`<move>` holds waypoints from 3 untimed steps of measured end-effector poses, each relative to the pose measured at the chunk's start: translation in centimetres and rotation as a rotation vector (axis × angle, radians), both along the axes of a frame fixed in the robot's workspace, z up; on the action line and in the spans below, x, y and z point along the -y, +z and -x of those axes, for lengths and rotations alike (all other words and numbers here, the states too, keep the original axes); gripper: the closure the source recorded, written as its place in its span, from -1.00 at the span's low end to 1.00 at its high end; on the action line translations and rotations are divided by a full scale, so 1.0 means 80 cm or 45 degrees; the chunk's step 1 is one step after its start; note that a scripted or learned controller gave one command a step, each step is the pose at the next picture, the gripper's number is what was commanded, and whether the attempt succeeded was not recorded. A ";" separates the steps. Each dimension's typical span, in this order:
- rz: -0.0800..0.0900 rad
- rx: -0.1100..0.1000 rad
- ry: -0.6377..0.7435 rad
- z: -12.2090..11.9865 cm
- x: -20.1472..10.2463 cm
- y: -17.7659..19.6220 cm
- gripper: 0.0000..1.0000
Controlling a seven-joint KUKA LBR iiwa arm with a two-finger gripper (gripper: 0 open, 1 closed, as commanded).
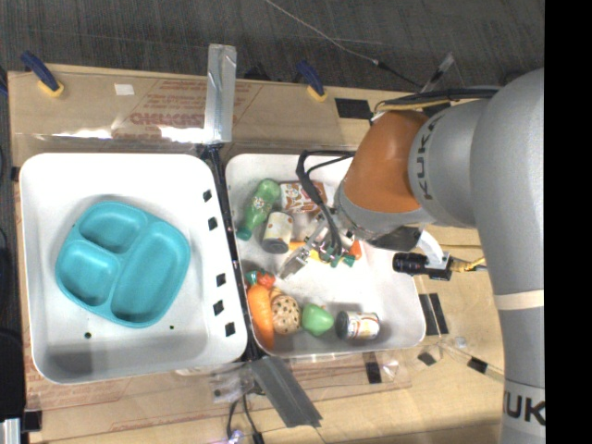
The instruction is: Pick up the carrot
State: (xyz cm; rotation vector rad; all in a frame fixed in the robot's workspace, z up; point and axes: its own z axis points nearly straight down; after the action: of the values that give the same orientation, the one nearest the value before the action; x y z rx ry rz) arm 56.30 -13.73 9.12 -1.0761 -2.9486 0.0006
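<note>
The carrot [260, 311] is orange and lies in the right bin [398, 289] at its front left corner, against the bin wall. A speckled cookie [285, 314] touches its right side. My gripper [310, 249] hangs low over the middle of the right bin, up and to the right of the carrot and apart from it. It sits among small colourful items, beside a grey can [276, 232]. The orange wrist band [388, 169] covers the bin's back right part.
The right bin also holds a green bottle [259, 203], a snack packet [301, 197], a green fruit [317, 318], a lying tin [359, 325] and a small red-orange piece [265, 280]. In the left bin [46, 340] lies a teal divided plate [123, 262].
</note>
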 end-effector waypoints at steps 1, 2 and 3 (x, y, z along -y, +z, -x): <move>0.001 0.007 0.211 -0.047 -0.045 0.002 -1.00; 0.002 0.009 0.217 -0.048 -0.045 0.015 1.00; 0.001 0.014 0.074 -0.037 -0.100 0.132 1.00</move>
State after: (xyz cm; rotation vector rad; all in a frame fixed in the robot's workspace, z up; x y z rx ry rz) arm 59.28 -5.75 19.64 -0.9939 -2.9887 -0.0042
